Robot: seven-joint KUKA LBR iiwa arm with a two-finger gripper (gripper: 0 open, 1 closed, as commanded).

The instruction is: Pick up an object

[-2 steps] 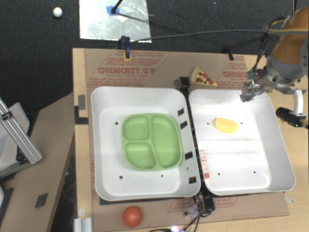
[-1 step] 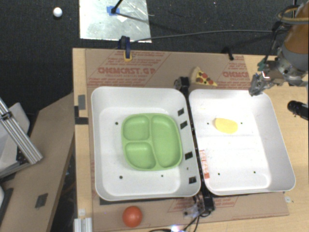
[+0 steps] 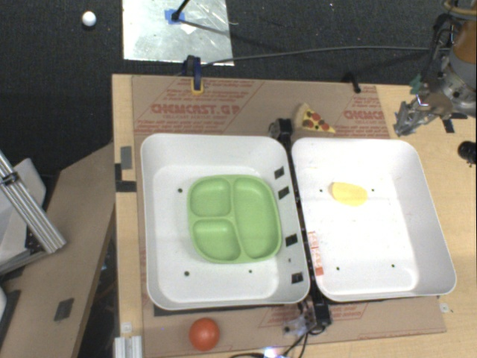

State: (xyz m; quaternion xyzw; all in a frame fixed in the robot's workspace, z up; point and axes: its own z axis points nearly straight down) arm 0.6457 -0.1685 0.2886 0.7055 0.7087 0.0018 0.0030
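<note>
You had a green tray (image 3: 234, 218) sitting in the left bin (image 3: 160, 162). Pizza toy (image 3: 314, 119) lay just behind the bins; red ball (image 3: 203, 333) lay in front. White ball (image 3: 89, 19) sat far back left, beside foil sheet (image 3: 149, 28).

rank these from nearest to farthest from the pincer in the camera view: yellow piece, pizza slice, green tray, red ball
From the pincer, at the upper right:
1. Yellow piece, in the right bin. The pizza slice, on the board behind the bins, is about as near; too close to call.
2. Green tray, in the left bin.
3. Red ball, on the bench's front edge.
</note>
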